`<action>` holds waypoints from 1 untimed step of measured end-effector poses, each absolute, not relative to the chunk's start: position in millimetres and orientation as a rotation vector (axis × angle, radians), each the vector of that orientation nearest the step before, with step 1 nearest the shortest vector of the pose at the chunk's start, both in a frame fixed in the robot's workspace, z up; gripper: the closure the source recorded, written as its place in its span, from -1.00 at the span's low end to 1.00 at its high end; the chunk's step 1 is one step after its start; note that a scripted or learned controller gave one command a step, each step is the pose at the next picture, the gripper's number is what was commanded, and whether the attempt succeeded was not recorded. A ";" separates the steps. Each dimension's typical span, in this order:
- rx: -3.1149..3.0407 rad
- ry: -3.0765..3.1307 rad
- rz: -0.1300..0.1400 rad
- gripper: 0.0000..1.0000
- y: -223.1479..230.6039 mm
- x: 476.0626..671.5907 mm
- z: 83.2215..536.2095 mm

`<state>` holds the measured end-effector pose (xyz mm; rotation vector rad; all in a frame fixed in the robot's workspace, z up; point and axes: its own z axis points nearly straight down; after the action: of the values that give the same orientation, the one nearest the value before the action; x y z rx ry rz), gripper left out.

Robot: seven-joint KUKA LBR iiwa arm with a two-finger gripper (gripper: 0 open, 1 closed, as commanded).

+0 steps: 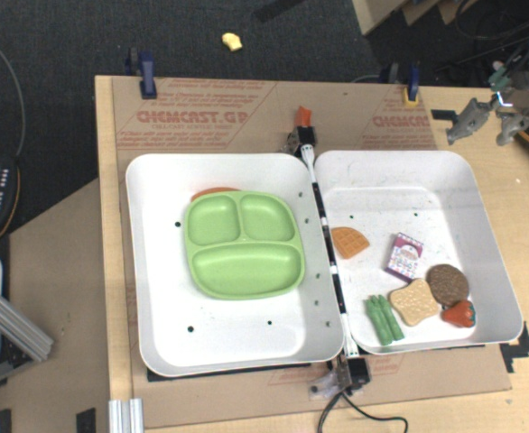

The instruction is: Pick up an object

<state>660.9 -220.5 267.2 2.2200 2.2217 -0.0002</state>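
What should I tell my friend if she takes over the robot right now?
Gripper: at the top right, off beyond the bins, away from all the toys; I cannot tell its finger state.
Left bin: green divided plate, with something orange-red peeking out behind its far edge.
Right bin: waffle piece, purple packet, toast slice, brown patty, red piece, green beans.
Done: nothing picked up yet.
Left: bring the gripper over a toy, grab it, lift it.

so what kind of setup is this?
Likely a robot pick-and-place test bench: two white bins clamped onto a protective-film-covered board, toy food such as a bread slice, and a green divided plate.
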 end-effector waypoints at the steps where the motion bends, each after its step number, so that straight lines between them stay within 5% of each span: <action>1: 2.221 2.231 -0.003 -1.00 -162.3 666.0 158.8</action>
<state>666.0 -162.3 158.8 2.2209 2.2312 -0.0034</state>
